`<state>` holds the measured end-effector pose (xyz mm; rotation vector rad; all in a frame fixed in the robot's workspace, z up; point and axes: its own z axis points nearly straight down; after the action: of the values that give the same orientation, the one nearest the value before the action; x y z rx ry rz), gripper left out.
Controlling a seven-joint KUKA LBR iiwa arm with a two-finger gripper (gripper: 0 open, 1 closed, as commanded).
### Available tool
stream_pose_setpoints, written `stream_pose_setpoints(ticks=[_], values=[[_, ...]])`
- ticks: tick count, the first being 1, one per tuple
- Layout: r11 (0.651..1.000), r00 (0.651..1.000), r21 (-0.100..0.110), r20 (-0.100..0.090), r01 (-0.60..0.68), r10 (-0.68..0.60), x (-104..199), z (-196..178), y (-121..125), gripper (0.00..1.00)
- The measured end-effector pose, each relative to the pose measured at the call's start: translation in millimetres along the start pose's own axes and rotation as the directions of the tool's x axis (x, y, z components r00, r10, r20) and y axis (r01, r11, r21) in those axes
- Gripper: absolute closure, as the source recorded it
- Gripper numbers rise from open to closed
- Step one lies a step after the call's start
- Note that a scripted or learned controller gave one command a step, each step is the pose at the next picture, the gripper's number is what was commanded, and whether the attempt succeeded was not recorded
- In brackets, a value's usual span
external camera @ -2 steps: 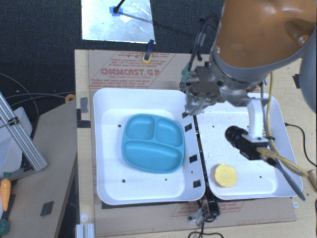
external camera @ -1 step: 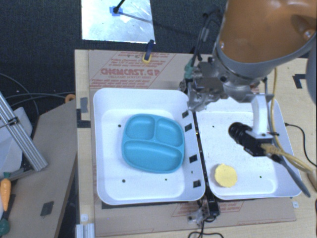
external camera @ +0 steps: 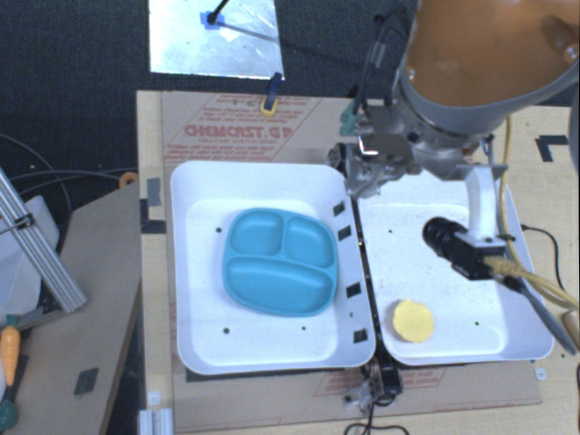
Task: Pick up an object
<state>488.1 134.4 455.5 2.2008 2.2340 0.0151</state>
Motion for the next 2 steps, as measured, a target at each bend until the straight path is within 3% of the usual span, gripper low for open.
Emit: stream_pose_setpoints(ticks=[1,2], values=[[1.0,1.0,0.021,0.006,-0.016,0.016,-7.1,143.3,2.9,1.0],[1.0,1.0,0.021,0.006,-0.015,0.015,-6.5,324.3,42.7,1.0]])
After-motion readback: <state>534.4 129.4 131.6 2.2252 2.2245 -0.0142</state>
